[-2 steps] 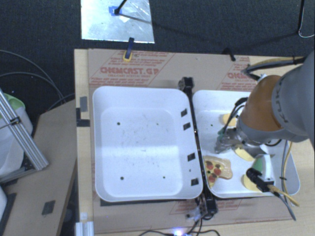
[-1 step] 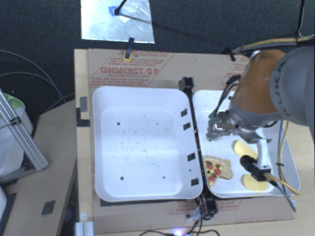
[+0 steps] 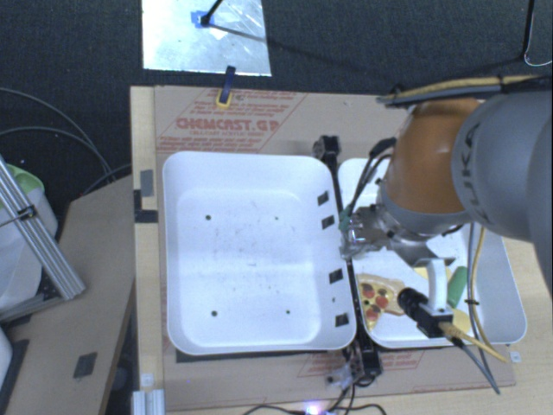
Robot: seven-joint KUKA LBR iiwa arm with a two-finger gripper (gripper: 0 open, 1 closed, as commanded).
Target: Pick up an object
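Observation:
My gripper (image 3: pixel 356 239) hangs low over the left edge of the right bin (image 3: pixel 510 314), close to the wall shared by the two bins. The arm's grey and orange wrist covers most of that bin. Just below the gripper lies a toy pizza slice (image 3: pixel 378 295) with red dots, apart from it. Further right are a white piece (image 3: pixel 437 278), a green object (image 3: pixel 457 284) and a yellow object (image 3: pixel 463 323), all partly hidden.
The left bin (image 3: pixel 251 253) is a white tub with black clips (image 3: pixel 333 249) along its right wall. Both bins rest on a cardboard sheet (image 3: pixel 233 119). A metal plate (image 3: pixel 206 24) lies at the back, and an aluminium frame (image 3: pixel 39 240) stands at the left.

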